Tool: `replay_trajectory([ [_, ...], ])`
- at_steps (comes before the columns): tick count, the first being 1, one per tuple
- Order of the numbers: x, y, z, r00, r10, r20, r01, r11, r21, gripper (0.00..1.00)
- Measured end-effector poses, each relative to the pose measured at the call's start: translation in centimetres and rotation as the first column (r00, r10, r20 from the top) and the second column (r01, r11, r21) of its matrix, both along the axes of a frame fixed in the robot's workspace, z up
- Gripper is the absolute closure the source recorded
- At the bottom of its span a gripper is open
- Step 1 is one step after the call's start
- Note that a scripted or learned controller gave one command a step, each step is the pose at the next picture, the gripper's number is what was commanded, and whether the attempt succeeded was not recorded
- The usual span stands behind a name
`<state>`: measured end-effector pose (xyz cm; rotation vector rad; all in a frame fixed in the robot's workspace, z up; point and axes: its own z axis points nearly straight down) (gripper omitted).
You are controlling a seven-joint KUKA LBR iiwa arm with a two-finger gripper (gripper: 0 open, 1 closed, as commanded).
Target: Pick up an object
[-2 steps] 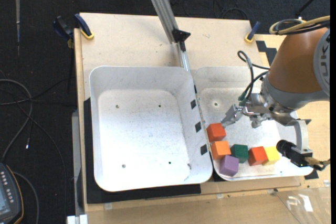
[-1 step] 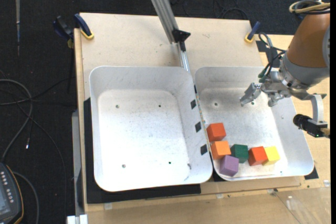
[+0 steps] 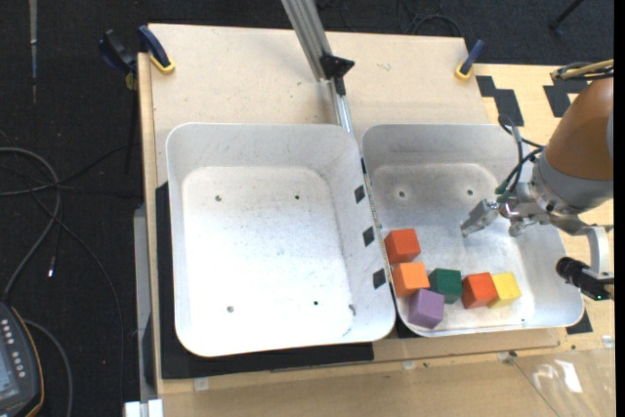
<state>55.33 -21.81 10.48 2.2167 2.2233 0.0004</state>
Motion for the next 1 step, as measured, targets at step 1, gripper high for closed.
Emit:
replay_trajectory([
  [1, 2.70, -0.62, -0.97, 1.000, 0.000, 0.002, 0.000, 1.000, 0.000, 0.00],
])
